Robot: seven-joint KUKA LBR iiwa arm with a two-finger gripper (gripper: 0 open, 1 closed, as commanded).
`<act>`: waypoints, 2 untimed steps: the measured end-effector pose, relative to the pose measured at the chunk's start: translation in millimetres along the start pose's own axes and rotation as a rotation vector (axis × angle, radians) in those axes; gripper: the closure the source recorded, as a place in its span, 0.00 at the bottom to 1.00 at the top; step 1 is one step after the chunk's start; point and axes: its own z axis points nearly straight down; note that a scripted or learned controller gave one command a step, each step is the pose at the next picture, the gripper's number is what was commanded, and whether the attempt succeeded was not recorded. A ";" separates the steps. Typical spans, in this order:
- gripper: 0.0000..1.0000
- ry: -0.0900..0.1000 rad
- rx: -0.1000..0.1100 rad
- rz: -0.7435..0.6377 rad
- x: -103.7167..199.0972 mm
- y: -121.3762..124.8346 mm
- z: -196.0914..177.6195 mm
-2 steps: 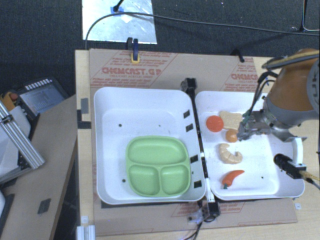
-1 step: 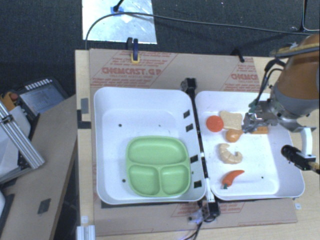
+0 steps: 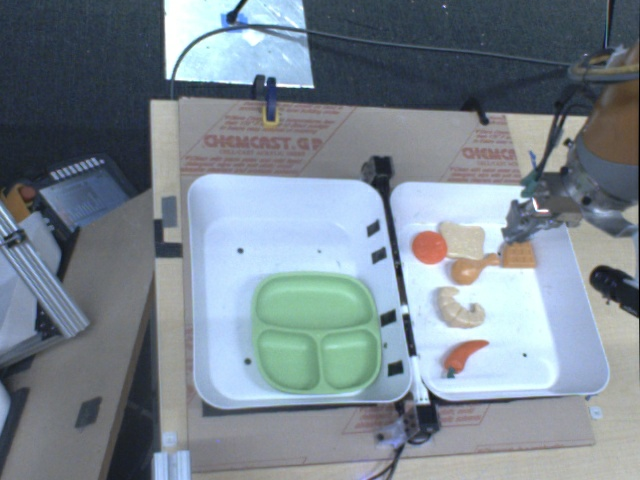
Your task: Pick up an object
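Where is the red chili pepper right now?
The red chili pepper lies in the right bin, near its front edge, just below the croissant.

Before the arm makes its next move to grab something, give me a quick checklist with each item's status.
1. Gripper over the right bin: ok, it sits at the bin's far right part.
2. Item near the gripper: ok, an orange cracker lies just below it.
3. Cracker between the fingers: cannot tell.
4. Neighbours crowding the cracker: not ok, a drumstick and a bread slice lie close on its left.
5. Spaced-out alternatives: ok, the red pepper lies apart.
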 end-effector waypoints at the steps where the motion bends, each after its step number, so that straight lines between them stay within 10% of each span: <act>1: 1.00 0.003 0.008 -0.005 58.5 14.4 19.8; 2: 1.00 0.003 0.008 -0.004 107.1 35.3 41.4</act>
